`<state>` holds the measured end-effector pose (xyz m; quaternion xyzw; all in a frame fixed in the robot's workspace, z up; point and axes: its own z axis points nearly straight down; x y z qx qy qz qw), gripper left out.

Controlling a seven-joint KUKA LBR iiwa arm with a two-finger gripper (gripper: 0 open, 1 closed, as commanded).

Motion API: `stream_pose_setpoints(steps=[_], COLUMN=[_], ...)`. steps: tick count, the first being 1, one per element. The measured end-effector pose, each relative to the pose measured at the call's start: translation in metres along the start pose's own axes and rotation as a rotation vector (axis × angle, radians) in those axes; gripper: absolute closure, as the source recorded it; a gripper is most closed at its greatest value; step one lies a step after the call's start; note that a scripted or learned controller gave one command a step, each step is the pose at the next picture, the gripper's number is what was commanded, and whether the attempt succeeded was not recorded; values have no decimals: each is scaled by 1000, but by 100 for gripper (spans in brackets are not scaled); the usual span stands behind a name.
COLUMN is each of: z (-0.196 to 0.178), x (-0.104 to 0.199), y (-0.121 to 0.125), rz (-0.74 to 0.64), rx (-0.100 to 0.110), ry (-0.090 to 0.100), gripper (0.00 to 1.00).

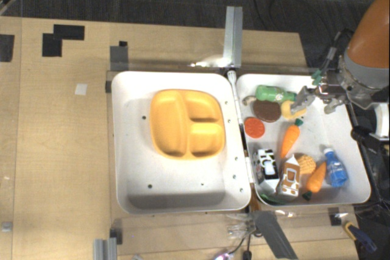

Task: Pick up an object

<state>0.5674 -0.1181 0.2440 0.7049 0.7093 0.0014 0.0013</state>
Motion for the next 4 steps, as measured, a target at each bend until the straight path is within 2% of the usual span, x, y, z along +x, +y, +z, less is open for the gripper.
stream_pose_setpoints(steps=[1,2,3,4], z=[136,125,146,15], x=[-26,-25,-26,19], y=[-12,-10,-27,8], rz=[-119,-121,-254,-193], rx=[0,-6,-29,-4], ry=[0,-1,-9,-1], gripper=[0,100,100,100])
